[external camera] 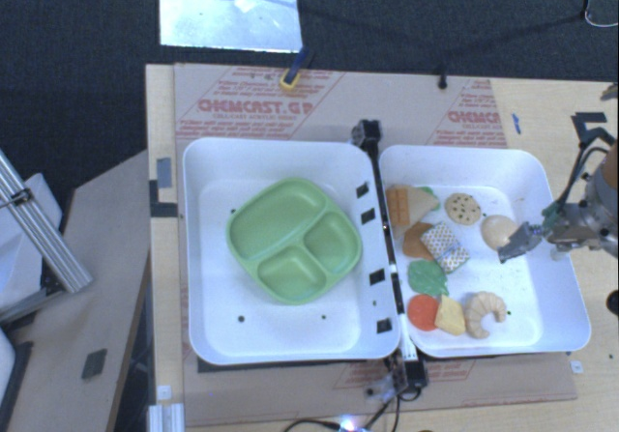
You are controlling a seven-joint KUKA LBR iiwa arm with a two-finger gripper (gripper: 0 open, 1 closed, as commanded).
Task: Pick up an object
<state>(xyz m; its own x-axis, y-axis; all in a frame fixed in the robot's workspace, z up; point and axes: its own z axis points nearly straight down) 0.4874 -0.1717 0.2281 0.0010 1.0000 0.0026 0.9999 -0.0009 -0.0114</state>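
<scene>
Crowding was the risk: the gripper (517, 243), whose grip state I could not tell, hung just right of the pale bun (498, 229), so descending could have nudged the neighbouring cookie (463, 208) instead.

Even, cool light; slight softness

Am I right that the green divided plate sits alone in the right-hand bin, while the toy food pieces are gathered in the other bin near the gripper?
Not quite: the camera view shows the green divided plate in the left bin, not the right one. The rest holds: it sits there alone, and the toy food pieces, such as the cookie and croissant, are gathered in the right bin near the gripper.
</scene>
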